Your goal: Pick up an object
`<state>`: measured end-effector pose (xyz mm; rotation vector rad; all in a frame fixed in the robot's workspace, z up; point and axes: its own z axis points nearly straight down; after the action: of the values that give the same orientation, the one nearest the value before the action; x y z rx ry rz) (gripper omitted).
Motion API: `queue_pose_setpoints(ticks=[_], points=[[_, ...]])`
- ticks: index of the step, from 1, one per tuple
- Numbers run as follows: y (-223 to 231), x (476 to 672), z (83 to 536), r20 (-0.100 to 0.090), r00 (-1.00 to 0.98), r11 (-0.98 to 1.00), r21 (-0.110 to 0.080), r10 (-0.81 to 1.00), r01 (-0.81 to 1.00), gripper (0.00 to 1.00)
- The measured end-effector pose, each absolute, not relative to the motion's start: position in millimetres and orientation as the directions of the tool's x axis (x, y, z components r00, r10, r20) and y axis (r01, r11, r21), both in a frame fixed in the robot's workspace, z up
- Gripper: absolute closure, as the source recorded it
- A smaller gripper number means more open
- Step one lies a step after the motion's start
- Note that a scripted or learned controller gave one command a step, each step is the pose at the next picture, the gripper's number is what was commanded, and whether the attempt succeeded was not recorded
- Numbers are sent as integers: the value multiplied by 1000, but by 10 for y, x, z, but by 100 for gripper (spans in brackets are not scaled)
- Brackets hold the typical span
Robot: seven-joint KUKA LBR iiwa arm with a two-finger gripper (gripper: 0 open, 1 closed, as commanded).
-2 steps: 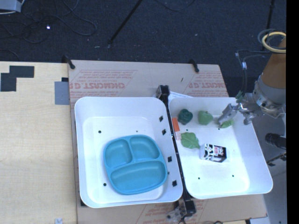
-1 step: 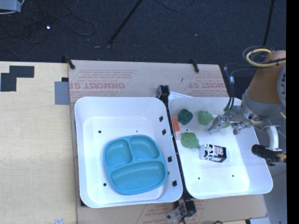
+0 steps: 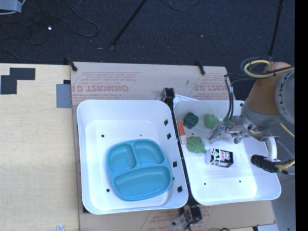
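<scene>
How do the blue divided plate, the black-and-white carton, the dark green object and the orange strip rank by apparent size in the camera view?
1. Blue divided plate, by far the largest.
2. Black-and-white carton.
3. Dark green object, only slightly smaller than the carton; this order is unsure.
4. Orange strip, thin, so it covers the least area.

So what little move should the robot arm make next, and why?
Probably a small move down and toward the black-and-white carton. The tool hovers in the right bin, just above the carton, with nothing visibly held. The light green piece and the green leaf-shaped piece sit close beside it, so the carton looks like the least crowded pick.
</scene>
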<state>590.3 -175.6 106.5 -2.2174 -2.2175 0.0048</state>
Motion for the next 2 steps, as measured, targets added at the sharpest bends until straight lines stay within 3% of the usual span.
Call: queue_pose_setpoints(ticks=[1,2], points=[[-1770,5906,1190,1,2,-2,-4,1000,1000,100],[-1765,5945,1816,-1,-1,1,2,1000,1000,100]])
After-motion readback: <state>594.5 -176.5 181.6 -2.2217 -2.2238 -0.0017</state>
